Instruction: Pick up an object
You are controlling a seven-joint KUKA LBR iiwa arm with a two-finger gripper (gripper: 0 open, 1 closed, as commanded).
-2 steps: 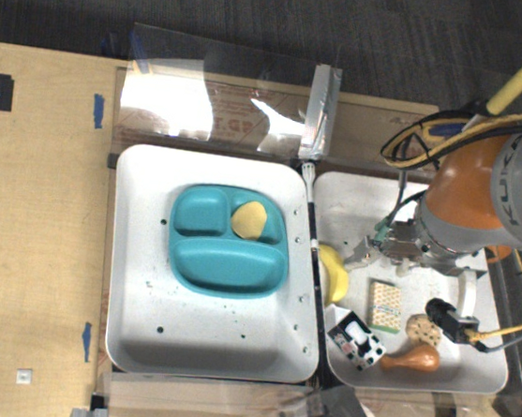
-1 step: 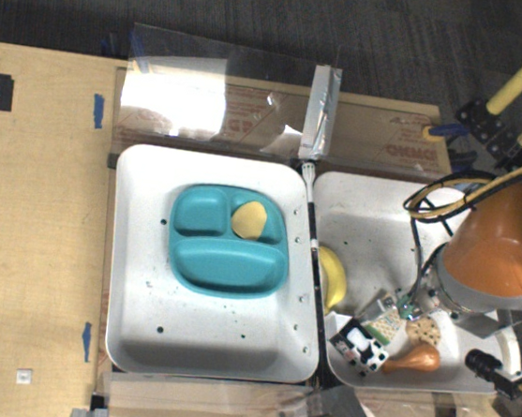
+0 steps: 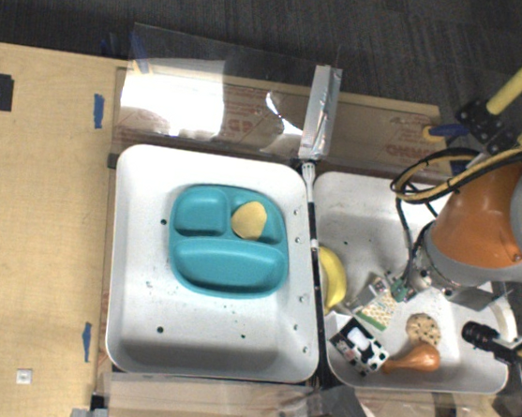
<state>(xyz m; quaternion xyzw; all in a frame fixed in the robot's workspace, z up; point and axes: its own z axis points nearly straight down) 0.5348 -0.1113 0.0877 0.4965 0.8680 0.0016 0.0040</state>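
A grey KUKA arm (image 3: pixel 477 229) with an orange band reached in from the right over the right bin (image 3: pixel 360 210), 1 of 2 shallow white bins set side by side on a pale brown bench (image 3: pixel 33 222). Its gripper (image 3: pixel 395 287) hung low near the middle of that bin, just above a small speckled packet (image 3: pixel 379 313); whether it was clenched, released or grasping anything could not be told from this angle, and nothing was seen to be held.

5 loose objects lay in the right bin. A yellow banana (image 3: pixel 333 276) rested against the bin's left wall. The speckled packet lay just right of it, and a black-and-white box (image 3: pixel 359 343) sat near the front edge, below the packet. A round cookie (image 3: pixel 423 327) with dark flecks lay to the right of the packet, apart from the gripper. An orange-brown, pear-shaped item (image 3: pixel 412 358) lay on its side just below the cookie, its narrow end pointing toward the box.

The left bin (image 3: pixel 140 235) held a teal tray (image 3: pixel 225 266) with 3 compartments. A rounded yellow piece (image 3: pixel 249 219) sat in the tray's upper right compartment, well apart from the arm.
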